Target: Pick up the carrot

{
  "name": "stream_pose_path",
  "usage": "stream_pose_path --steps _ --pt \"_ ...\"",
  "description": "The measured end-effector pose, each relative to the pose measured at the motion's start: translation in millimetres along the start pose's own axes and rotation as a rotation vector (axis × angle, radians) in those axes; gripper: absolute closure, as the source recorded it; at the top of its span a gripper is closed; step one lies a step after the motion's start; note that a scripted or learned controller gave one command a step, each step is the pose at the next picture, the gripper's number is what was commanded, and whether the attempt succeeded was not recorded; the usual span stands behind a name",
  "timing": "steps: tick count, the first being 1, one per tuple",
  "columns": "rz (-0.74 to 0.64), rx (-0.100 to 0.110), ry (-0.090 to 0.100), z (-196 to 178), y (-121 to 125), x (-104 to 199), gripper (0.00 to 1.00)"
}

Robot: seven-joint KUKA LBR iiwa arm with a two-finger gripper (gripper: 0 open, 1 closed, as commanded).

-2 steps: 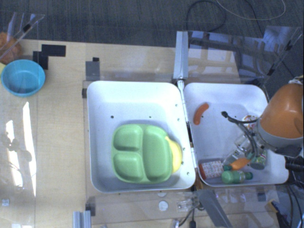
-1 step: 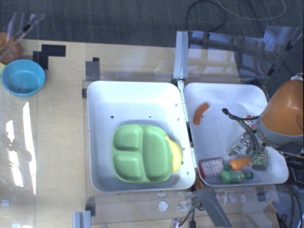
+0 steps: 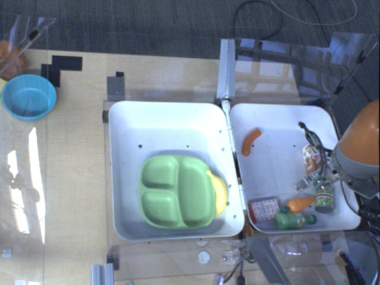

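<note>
Two shallow white bins sit side by side on a pale wooden bench (image 3: 71, 177). The left bin (image 3: 127, 129) holds a light green plastic tray with three compartments (image 3: 178, 190), and a yellow rounded object (image 3: 219, 193) pokes out from under the tray's right edge.

The right bin (image 3: 276, 123) holds several small things. The small orange carrot (image 3: 301, 203) lies near the bin's front right corner, slanting slightly upward to the right. Just in front of it, a green plastic bottle (image 3: 293, 220) lies on its side, and to the left of both sits a small red and white packet (image 3: 264, 208). A small round green-topped container (image 3: 324, 200) stands just to the right of the carrot. Farther back, near the bin's left wall, an orange-red sausage-shaped item (image 3: 251, 141) lies well apart from the carrot.

The grey arm with its orange band (image 3: 363, 141) reaches in from the right edge. Its gripper (image 3: 319, 174) hangs over the right side of the right bin, above and a little behind the carrot, among dark cables and a small printed packet (image 3: 310, 156). Whether the gripper is parted or closed cannot be told from this view, and nothing is visibly held in it.

A round blue plastic bowl (image 3: 29, 97) stands on the bench at the far left, well apart from both bins.
</note>
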State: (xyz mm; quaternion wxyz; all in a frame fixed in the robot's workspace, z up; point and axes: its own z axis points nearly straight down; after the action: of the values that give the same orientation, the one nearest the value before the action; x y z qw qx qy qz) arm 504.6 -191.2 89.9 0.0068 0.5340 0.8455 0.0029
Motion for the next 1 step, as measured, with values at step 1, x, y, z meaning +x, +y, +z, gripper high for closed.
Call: stream_pose_path --steps 1 --pt "0.296 0.0 0.001 0.5 -1.5 -12.7 1.0"
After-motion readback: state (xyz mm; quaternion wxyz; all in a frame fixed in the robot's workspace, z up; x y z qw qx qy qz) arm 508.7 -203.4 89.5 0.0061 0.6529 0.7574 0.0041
